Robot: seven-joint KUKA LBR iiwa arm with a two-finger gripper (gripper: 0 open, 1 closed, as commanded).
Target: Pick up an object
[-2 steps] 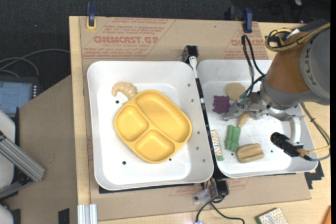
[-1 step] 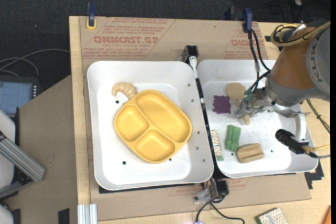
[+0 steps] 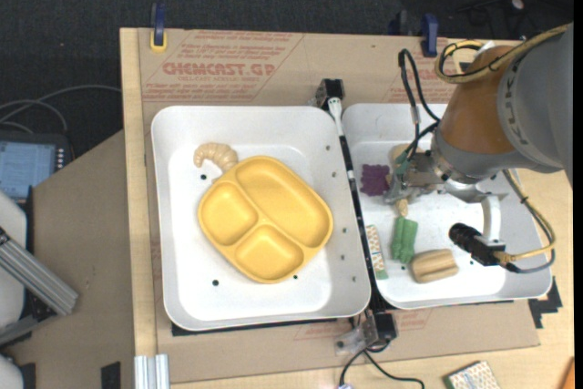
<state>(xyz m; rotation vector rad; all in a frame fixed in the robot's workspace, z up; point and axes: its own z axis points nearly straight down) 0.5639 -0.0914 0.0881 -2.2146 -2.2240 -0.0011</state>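
Alignment is the thing to get right here. The gripper (image 3: 402,183) hangs low over the right bin (image 3: 455,291), and its own body hides whether it is wide or narrow, so I cannot tell. Nothing is visibly held.

The nearest candidate is the purple block (image 3: 373,179), just beside the gripper on the side away from the arm. The green block (image 3: 404,240) lies near the gripper on the camera's side, with the tan bread-like piece (image 3: 434,265) just past it.

A good grasp probably means centring squarely over one object, likely the purple one, before descending. It also means keeping clear of the bin wall that runs close beyond that block. The yellow divided plate (image 3: 264,216) sits well apart from the gripper in the left bin (image 3: 173,196).
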